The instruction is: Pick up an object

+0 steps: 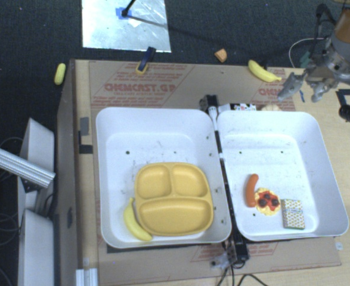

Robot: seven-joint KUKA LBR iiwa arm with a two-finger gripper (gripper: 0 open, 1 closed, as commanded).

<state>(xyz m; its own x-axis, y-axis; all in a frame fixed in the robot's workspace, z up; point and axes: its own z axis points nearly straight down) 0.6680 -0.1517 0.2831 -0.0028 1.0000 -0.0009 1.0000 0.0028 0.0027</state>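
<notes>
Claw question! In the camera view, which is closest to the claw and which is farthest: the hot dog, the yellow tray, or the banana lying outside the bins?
From the claw at upper right:
1. Banana outside the bins, on the bench just left of the claw.
2. Hot dog, low in the right bin.
3. Yellow tray, in the left bin.

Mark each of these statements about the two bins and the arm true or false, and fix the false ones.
1. The yellow divided plate lies in the left bin. True.
2. A banana lies in the left bin against the plate. True.
3. The sausage lies in the left bin. False: it lies in the right bin.
4. The gripper holds the small box. False: the gripper is open above the bench, beyond the right bin's far edge; the box lies in that bin.
</notes>
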